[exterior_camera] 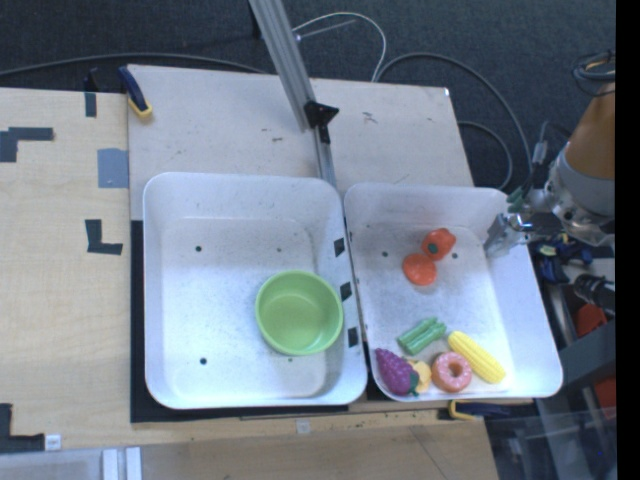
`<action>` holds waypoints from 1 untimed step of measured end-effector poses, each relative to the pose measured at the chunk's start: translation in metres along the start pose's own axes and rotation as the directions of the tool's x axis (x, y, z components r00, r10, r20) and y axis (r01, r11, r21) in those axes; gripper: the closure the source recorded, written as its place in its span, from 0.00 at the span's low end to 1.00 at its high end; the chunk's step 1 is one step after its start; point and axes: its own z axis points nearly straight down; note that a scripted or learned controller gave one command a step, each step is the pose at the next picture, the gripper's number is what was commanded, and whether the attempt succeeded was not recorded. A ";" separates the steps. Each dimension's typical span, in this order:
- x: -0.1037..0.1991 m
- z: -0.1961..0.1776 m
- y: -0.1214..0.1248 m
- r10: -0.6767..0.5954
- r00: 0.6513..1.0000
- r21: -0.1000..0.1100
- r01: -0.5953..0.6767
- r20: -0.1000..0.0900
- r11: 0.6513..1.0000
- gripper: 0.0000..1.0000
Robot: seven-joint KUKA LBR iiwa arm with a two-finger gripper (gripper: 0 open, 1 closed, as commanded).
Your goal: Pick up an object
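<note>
From my station, both white bins (pixel 165 268) look like smooth plastic, faintly speckled. Inside the left one, the green bowl (pixel 298 313) has a soft plastic sheen. Left of the bins, the bench (pixel 50 298) shows matt pale wood grain.

Your arm (pixel 590 158) comes in from the right edge of the camera view, with its orange band uppermost and the grey wrist below it. Your gripper (pixel 503 233) points left and low, its tip small and blurred.
</note>
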 end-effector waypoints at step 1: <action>0.000 -0.053 0.001 0.000 1.000 0.000 0.000 0.000 1.000 1.00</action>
